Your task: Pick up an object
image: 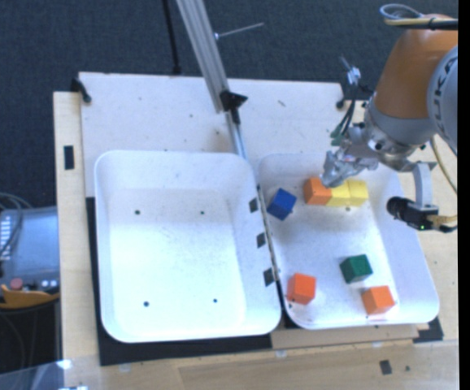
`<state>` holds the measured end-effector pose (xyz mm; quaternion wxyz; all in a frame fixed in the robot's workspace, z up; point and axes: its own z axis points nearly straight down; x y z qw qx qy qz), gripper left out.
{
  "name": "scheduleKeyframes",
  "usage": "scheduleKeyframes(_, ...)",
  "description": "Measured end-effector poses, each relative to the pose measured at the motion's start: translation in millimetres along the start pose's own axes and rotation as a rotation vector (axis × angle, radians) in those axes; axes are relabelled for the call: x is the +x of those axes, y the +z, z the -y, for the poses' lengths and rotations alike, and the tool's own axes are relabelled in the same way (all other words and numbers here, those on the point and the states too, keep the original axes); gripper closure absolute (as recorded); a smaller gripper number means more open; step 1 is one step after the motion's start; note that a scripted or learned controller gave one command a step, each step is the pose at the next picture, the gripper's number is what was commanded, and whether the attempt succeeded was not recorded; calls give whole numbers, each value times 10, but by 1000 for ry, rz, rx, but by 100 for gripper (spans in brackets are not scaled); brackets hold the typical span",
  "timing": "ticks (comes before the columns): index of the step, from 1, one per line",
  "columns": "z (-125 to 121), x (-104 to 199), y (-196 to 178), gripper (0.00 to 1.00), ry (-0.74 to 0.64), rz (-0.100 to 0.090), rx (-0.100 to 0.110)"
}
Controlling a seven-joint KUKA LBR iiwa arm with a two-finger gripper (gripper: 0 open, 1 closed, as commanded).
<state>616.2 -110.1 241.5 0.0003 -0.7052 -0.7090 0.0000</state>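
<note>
The right bin (398, 242) holds several small blocks. An orange block (316, 191) lies at its far side, touching a yellow block (350, 193) to its right. A blue block (281, 204) sits near the bin's left wall. Toward the front are an orange block (302, 287), a green block (355, 267) and another orange block (378, 299). My gripper (338, 171) hangs directly over the orange and yellow pair, its tip just above their far edge. No block shows between its tips.
The left bin (113, 218) stands beside the right one, sharing a divider edge. A slanted metal pole (205, 43) rises behind the bins. A black cable clamp (410, 210) hangs near the right bin's right rim.
</note>
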Motion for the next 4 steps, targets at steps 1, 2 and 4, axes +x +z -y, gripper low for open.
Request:
scheduleKeyframes(1, -19, 429, 36, 100, 0, 0, 1)
scheduleKeyframes(2, -62, 919, 88, 100, -1, -2, 3)
scheduleKeyframes(4, -32, 1833, 18, 100, -2, -2, -2)
